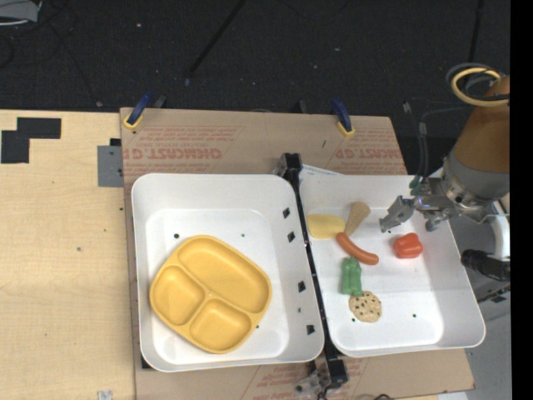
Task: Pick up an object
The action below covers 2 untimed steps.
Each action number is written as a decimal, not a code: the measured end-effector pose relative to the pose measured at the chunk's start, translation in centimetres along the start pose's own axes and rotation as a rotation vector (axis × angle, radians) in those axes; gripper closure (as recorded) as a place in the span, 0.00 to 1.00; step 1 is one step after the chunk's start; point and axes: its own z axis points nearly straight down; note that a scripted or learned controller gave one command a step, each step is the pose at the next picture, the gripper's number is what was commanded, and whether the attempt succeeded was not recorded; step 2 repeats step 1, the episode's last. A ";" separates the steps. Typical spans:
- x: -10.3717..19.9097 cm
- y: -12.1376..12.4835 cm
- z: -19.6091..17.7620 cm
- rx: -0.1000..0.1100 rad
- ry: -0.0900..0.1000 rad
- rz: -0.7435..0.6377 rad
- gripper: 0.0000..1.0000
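Jaws (405,213) are hovering spread and holding nothing over the right bin (466,319), so you are aiming just toward the near side, where the red toy pepper (407,246) is lying.

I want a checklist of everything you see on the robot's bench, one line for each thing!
Surface: two white bins side by side on cardboard.
Job's things: right bin holds red pepper, sausage, green piece, cookie, yellow piece, tan piece.
Clutter: yellow divided plate in left bin.
Grippers: pincer above right bin, near the pepper, holding nothing.
Cables: dark cables on the floor behind.
Surroundings: clamps on cardboard edge.
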 end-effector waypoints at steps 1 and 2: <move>0.9 -0.3 8.3 0.006 0.002 -0.082 0.00; 0.9 -0.3 8.3 0.006 0.002 -0.082 0.00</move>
